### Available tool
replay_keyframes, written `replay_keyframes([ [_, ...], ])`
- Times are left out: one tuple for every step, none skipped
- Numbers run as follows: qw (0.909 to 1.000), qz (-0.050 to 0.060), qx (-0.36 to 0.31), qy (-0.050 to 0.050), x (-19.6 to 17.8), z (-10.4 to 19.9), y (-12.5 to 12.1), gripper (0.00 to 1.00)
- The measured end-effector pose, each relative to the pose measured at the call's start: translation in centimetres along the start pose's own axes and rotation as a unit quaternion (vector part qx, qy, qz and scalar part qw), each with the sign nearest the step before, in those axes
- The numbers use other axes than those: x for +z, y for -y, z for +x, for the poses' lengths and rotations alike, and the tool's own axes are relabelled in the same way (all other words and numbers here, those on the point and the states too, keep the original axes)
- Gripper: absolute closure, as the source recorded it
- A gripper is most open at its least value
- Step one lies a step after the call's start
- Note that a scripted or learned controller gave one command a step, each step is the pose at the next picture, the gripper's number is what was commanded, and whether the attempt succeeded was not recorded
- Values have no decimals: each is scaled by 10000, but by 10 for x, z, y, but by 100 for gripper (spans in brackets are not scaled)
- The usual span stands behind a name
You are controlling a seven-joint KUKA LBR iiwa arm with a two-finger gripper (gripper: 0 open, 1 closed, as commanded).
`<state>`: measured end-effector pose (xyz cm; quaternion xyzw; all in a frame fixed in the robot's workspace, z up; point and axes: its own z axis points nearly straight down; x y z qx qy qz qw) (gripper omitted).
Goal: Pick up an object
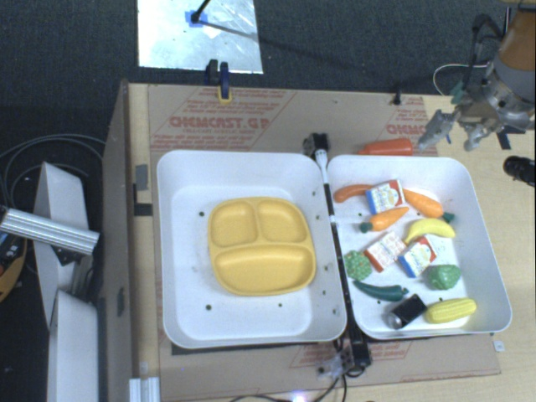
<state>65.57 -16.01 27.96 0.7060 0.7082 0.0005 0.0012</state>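
You see the gripper [456, 132] above the bench, just beyond the far right corner of the right bin [483, 216]. Its two fingers are spread apart and there is nothing between them.

The toys lie in the right bin. Near its far edge there are a small carton [384, 197] and a carrot [421, 201], and a second carrot [387, 219] is just beside them. A banana [429, 229] lies in the middle, a broccoli [443, 276] towards the right edge, and a corn cob [450, 310] at the near right corner. One more orange vegetable [386, 147] lies on the cardboard, outside the far edge of this bin.

The left bin [180, 224] carries a yellow divided plate [260, 245] in its middle.
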Motion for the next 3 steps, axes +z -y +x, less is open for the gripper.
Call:
replay_keyframes([
  [10000, 21, -1, -9, 190, 59, 58, 0],
  [10000, 0, -2, -3, 179, 58, 56, 100],
  [10000, -4, -7, -10, 94, 153, 76, 100],
])
